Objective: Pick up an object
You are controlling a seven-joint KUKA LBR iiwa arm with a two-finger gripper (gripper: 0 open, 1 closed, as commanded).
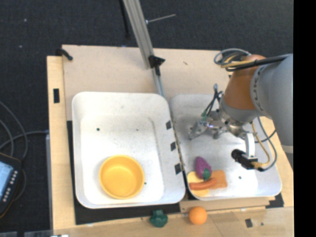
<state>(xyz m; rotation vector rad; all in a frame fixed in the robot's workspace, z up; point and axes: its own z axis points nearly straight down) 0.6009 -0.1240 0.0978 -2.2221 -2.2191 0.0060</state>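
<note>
From my seat the yellow bowl (122, 176) sits well off to the claw's left and nearer the camera, in the front part of the left bin (84, 107), too wide a thing for me to fancy as a first pick. Out on the desk (98, 68), past the front rims, a small green piece (158, 218) and an orange ball (197, 215) lie below and left of the claw — outside the bins, so I leave them be. The likely targets are in the right bin (269, 181): a purple toy (202, 167) and an orange toy (210, 180) touching it, both huddled in the front left corner, nearer the camera than the claw and a little to its left. The claw (200, 130) hangs over the bin's left middle, and I cannot tell from here whether it is parted or clenched; nothing shows between its tips, so I count it as holding nothing. To do this step well I judge I should bring the claw toward the corner, square it across the narrow width of the purple toy, and come down straight — the bin wall and the orange neighbour crowd that spot, so a slanted descent may well nudge both things aside instead of catching one.
</note>
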